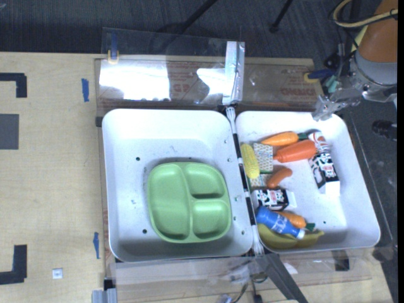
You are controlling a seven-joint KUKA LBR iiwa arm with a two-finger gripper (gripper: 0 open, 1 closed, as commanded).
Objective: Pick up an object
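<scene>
Toys crowd the shallow white right bin (353,188): nearest, a yellow plastic banana (287,238) under a blue bottle (278,223), then a black-and-white carton (273,198), a yellow corn cob (250,160), and two orange plastic carrots (291,145). Beside it, the left bin (126,137) holds a green divided tray (188,200). A carrot looks light, stiff, slippery; I would grip across its middle. Farthest, the gripper (328,103) hovers over the bin's far corner, whether open or closed I cannot tell
</scene>
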